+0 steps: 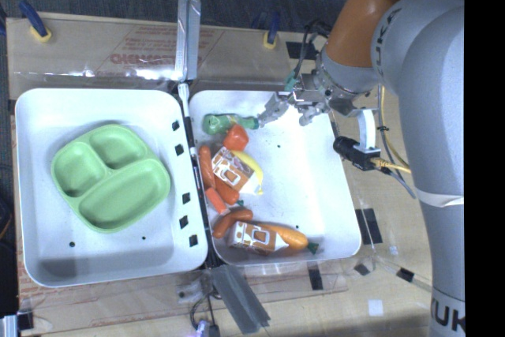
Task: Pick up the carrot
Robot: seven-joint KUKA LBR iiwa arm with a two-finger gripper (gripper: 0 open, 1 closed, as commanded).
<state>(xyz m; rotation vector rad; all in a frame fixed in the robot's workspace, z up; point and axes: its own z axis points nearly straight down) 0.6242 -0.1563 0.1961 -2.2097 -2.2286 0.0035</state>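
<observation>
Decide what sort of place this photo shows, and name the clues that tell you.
Most likely a robotics lab bench set up for pick-up trials, not a kitchen. A grey robot arm reaches over two white bins, the food in the right bin looks like toys, such as the carrot, and the green divided plate sits alone in the left bin.

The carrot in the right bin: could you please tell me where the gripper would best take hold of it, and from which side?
Probably at the carrot's bare right half, coming straight down from above. It lies flat, near the right bin's front wall, its left part under a small carton. The gripper hangs over the bin's far side. Closing across the carrot's narrow width looks safest.
</observation>
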